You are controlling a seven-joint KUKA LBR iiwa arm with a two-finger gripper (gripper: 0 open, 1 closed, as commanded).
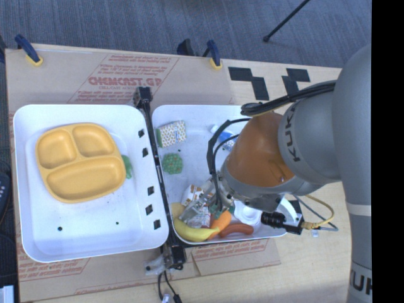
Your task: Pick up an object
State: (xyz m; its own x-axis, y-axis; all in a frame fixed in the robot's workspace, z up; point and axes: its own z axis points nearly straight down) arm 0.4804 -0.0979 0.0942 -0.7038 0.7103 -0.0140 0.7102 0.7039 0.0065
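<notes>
The right bin holds a pile near its front edge: a yellow banana, an orange carrot-like piece, a red-orange piece and a crumpled silvery wrapper. Farther back lie a green round object and a small patterned box. My gripper reaches down into the pile, right over the wrapper and carrot. The grey and orange wrist hides most of it.
The left bin carries a yellow divided tray with a small green item at its right edge. Black clips run along the wall between the bins. The arm's bulk covers the right bin's right half.
</notes>
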